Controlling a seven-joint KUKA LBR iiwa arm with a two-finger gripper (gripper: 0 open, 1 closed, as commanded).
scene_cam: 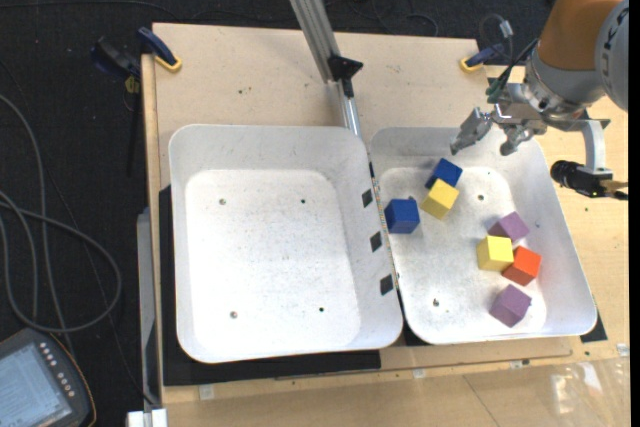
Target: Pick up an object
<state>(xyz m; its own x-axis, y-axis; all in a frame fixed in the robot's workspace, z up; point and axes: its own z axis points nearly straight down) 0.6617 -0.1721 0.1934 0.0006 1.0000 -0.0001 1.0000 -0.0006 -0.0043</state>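
Surface (260,75): tan board, two white bins side by side. Left bin (200,155) bare of blocks. Right bin (560,215) holding seven small cubes. Arm (585,25) reaching in from right, poised over far edge of right bin. Gripper (492,130) above bin rim, fingers spread apart, nothing between them. Nearest candidates: dark blue cube (446,173) touching a yellow cube (439,199), just below the gripper; another blue cube (402,215) beside them. Farther off, clustered: purple (510,227), yellow (494,252), orange (522,264), purple (511,304). Judgement: approach stage only; descent, closure and lift all outstanding.
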